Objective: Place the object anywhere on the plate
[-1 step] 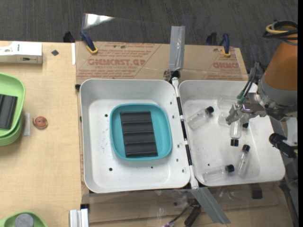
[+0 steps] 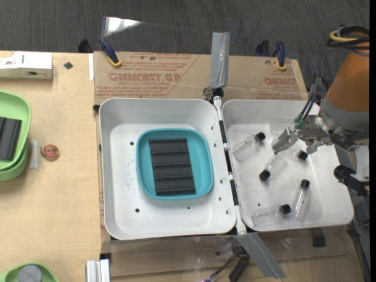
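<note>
Vials (image 2: 267,172), clear with black caps, scattered across right bin (image 2: 329,219); teal plate (image 2: 202,157) waiting in left bin (image 2: 117,175). Hand (image 2: 289,138) hovering at bin's twelve o'clock, fingers apart, nothing between them. Picking stage, seemingly: next, descend onto one vial, then carry toward nine o'clock.

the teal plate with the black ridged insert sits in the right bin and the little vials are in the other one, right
Not quite: the camera view shows the teal plate with its black ridged insert in the left bin; the vials lie in the right bin.
</note>
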Motion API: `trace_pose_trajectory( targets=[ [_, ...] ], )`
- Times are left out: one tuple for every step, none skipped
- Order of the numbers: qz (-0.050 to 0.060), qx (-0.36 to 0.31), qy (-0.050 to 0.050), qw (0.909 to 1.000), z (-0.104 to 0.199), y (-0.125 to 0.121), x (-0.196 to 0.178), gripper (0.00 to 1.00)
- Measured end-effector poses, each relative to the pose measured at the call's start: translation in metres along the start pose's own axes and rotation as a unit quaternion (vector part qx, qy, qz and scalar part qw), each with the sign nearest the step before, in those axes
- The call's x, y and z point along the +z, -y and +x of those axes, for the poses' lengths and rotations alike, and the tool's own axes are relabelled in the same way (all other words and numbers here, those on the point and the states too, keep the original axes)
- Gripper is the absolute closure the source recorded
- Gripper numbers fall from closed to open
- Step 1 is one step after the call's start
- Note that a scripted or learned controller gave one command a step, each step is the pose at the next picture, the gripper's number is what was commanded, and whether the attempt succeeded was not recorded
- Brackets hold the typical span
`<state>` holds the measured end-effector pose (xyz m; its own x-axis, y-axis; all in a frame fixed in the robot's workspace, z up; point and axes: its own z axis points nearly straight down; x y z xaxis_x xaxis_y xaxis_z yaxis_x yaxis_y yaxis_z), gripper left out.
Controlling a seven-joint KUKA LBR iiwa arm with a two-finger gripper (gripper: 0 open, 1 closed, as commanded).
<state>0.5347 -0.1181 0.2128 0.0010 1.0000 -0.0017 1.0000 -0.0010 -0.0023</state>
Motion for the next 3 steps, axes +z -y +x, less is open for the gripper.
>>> trace_pose_trajectory(
  targets=[
    [0.001,0.014,-0.001,0.9999,0.041,0.053,0.008,0.00],
    [0.000,0.073,0.000,0.9973,0.012,0.057,-0.118,0.00],
    [0.000,0.064,0.000,0.9980,-0.039,0.006,-0.228,0.00]
  ],
)
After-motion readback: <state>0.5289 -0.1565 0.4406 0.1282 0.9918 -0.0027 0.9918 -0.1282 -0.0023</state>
